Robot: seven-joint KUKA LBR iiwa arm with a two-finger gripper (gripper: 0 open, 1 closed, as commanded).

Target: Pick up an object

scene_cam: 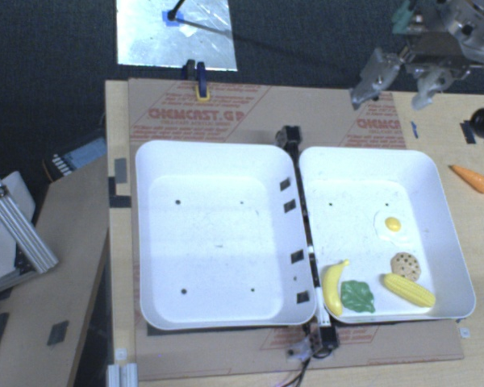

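The right bin (436, 184) holds a fried egg (391, 224), a round cookie (405, 265), a corn cob (408, 290), a banana (333, 287) and a green leafy piece (357, 296), all near its front. My gripper (397, 85) hangs high above the bench behind the right bin, at the top right of the camera view. Its two fingers (374, 76) are spread apart and nothing is between them. It is well clear of every object in the bin.
The left bin (153, 176) lies beside the right one, joined by black clips along the middle. An orange carrot (474, 178) lies on the bench right of the right bin. A shiny metal sheet (176, 22) is at the far back.
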